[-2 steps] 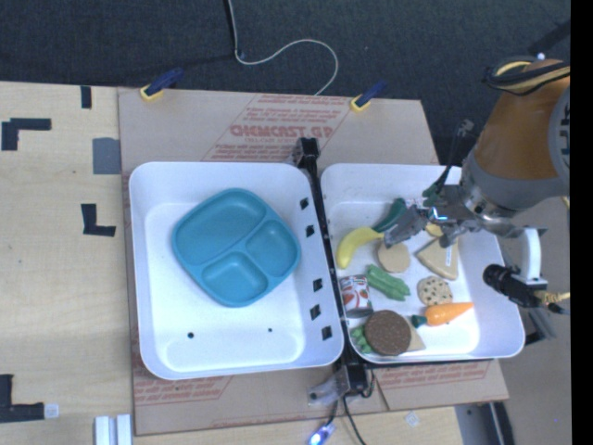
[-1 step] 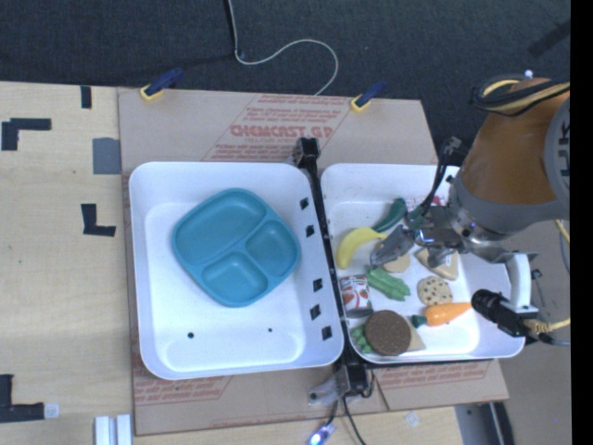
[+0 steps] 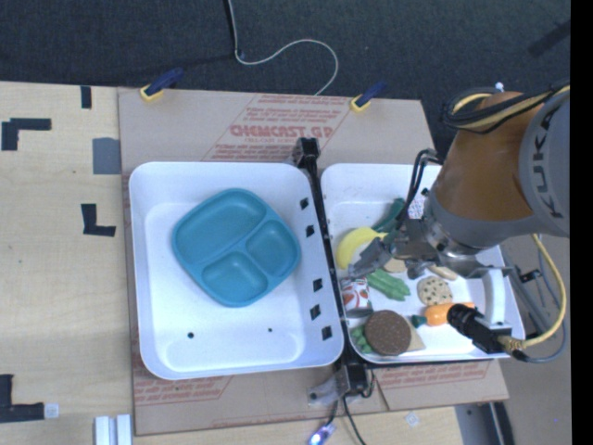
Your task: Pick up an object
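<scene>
Where the bins stand: two shallow white bins touching side by side, the left bin [image 3: 185, 346] and the right bin [image 3: 357, 191].
Plate: one blue plate [image 3: 236, 247] with three compartments, lying alone in the left bin.
Objects: in the right bin I count one yellow fruit [image 3: 357, 244], one cookie [image 3: 433, 291], one brown disc [image 3: 386, 332], one orange piece [image 3: 435, 315], one red-and-white can [image 3: 356, 297], one green piece [image 3: 391, 286] and a second green piece [image 3: 394, 213].
Arm: one grey and orange arm [image 3: 482, 174], reaching over the right bin.
Gripper: one gripper [image 3: 382, 256], low over the pile, just beside the yellow fruit. I cannot tell whether it is open or closed.
Hidden: the arm covers much of the right bin's far side. Pale bits near the cookie are too crowded for me to name.
Surface: one brown cardboard sheet [image 3: 269, 128] with red print under both bins, two blue-and-yellow clamps [image 3: 162, 82] [image 3: 369, 93] at its far edge, on a wooden benchtop [image 3: 56, 286] with black tape marks.
Room: dark carpet [image 3: 111, 17] beyond the bench, crossed by one white cable [image 3: 278, 52].
</scene>
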